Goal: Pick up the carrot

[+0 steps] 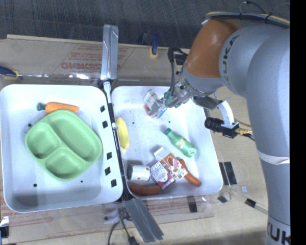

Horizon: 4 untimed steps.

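Carrot (61,106), tapered and orange, is wedged between green tray (64,144) and bin wall (51,88); gripper (160,103) closure cannot be told.

The arm (260,60) bears "KUKA" lettering, partly visible near the orange band and at the lower right. Red print on the cardboard (81,55) is illegible.

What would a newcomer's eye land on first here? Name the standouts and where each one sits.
The big grey arm with its orange band fills the right side, its gripper over the top of the right bin. Next comes the green divided plate in the middle of the left bin, with the carrot lying at the plate's top edge. A clutter of toy food and packets crowds the right bin's lower part.
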### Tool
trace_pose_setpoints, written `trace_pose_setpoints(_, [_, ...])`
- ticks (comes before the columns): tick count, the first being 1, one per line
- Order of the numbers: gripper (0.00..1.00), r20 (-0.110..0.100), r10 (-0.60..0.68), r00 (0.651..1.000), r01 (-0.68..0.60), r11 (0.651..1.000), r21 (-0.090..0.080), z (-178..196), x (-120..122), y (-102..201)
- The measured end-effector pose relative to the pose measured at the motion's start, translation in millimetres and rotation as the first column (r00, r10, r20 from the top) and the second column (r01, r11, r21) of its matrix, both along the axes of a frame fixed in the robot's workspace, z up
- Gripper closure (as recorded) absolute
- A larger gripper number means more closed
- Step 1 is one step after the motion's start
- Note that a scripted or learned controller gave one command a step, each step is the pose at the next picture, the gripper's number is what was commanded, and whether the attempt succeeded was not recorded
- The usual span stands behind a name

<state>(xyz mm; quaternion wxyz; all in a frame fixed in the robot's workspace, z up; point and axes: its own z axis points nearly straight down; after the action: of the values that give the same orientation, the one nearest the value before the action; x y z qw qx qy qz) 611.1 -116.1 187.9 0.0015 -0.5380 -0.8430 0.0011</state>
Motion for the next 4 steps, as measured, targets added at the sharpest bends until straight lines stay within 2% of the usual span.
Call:
trace_pose_setpoints(1, [1.00,0.003,0.077,0.997,-0.077,0.997,0.000,5,44,-47])
trace_pose_setpoints(2, [1.00,0.003,0.085,0.996,-0.085,0.996,-0.001,15,45,-46])
trace_pose_setpoints(3, [1.00,0.004,-0.048,0.999,0.048,0.999,-0.001,85,24,-29])
trace_pose_setpoints(4, [1.00,0.001,0.129,0.992,-0.129,0.992,0.001,13,46,-60])
